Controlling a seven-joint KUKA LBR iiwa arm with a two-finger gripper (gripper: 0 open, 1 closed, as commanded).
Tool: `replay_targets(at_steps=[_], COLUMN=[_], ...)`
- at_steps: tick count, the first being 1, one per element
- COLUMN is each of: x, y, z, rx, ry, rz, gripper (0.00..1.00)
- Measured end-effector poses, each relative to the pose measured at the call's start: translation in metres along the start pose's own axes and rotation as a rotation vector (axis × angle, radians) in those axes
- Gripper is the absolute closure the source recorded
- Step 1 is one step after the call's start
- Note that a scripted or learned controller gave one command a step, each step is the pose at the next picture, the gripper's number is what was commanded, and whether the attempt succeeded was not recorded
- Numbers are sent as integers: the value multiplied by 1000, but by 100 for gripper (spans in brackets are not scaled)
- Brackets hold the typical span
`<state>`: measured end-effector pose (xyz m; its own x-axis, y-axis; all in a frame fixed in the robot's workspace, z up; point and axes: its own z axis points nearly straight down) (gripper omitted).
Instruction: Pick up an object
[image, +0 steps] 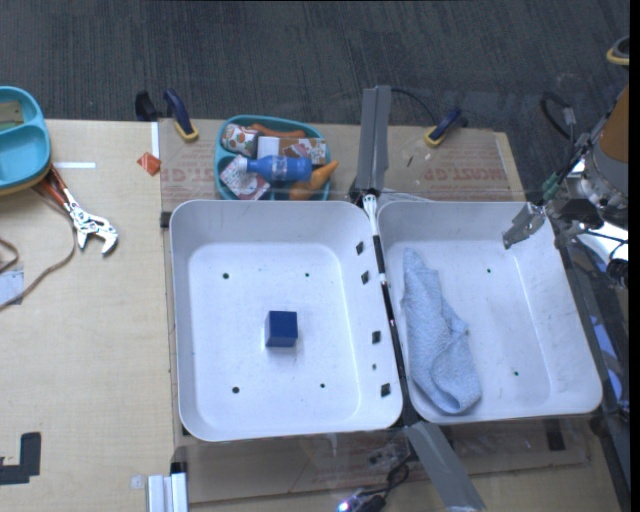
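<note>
You have two candidates for the pick. The blue block (282, 328) sits alone near the middle of the left bin (190, 300), well apart from every wall; judged from its shape, it is small, rigid and light, with flat faces that should take a two-finger pinch across opposite sides without slipping much, and it looks in no way fragile. The pale blue cloth (437, 345) lies crumpled along the left side of the right bin (560, 330), stretching from near the back towards the front wall; you should expect it to be soft and limp, so a pinch on a raised fold is the likely hold, and it may drape or slide out. The gripper (545, 222) hangs at the back right corner of the right bin, over its rim, well apart from both items and holding nothing; whether it is spread or closed cannot be told at this size and angle. Behind the left bin, a small blue bowl (232, 135) on the bench holds a jumble of items, among them a blue-and-white bottle (278, 168) and orange pieces. A teal tray (22, 140) and a wrench (88, 225) lie on the bench at far left.
</note>
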<state>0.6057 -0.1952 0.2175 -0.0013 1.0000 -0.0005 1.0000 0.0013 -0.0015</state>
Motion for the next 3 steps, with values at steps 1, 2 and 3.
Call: replay_targets(at_steps=[1, 2, 3], x=[70, 120, 71], y=[-24, -5, -75], z=[125, 22, 124], rx=[-2, -2, -4], ry=[0, -1, -1], rz=[-31, -96, -119], gripper=[0, 0, 0])
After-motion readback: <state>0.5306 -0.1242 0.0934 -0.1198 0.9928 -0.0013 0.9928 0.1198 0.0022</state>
